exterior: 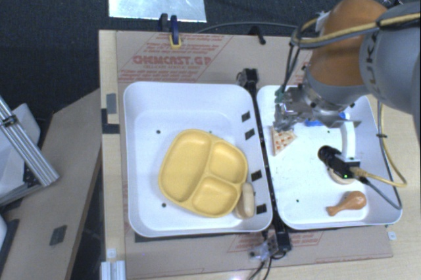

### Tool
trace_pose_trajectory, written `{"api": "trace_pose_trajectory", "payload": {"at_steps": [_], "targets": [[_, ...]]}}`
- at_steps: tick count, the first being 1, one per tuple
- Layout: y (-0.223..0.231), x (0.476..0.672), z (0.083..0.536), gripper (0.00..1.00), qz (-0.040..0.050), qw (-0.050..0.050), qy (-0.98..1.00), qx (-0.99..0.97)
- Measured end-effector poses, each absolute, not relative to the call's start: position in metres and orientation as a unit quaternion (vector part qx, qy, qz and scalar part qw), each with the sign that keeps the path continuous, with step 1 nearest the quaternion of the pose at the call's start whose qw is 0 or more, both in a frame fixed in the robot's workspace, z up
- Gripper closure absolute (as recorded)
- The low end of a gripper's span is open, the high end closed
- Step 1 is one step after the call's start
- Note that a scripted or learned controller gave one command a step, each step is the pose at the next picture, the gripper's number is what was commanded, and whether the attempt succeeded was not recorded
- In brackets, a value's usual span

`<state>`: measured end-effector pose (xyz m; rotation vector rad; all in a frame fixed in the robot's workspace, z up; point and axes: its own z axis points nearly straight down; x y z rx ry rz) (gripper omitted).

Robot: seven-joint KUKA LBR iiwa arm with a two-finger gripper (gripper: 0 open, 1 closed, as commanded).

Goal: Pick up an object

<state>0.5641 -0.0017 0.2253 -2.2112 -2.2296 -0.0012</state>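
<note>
Tool lowered over the right bin's left edge.
The tool (287, 116) is seen just above a waffle-patterned wedge (283, 139); its grip cannot be told. A drumstick (346, 203) lies near the front edge.

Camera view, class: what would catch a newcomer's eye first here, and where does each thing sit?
The yellow divided tray in the left bin stands out most, with a pale bread roll at its lower right corner. Next comes the big grey and orange arm over the right bin, its claw just above a waffle slice. A toy drumstick lies near that bin's front edge.
</note>
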Motion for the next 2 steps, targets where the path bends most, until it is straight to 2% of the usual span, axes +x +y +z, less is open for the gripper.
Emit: {"api": "trace_pose_trajectory", "payload": {"at_steps": [2], "targets": [[0.097,0.526,0.238,1.00,-0.0009,0.001,-0.711,-0.703]]}}
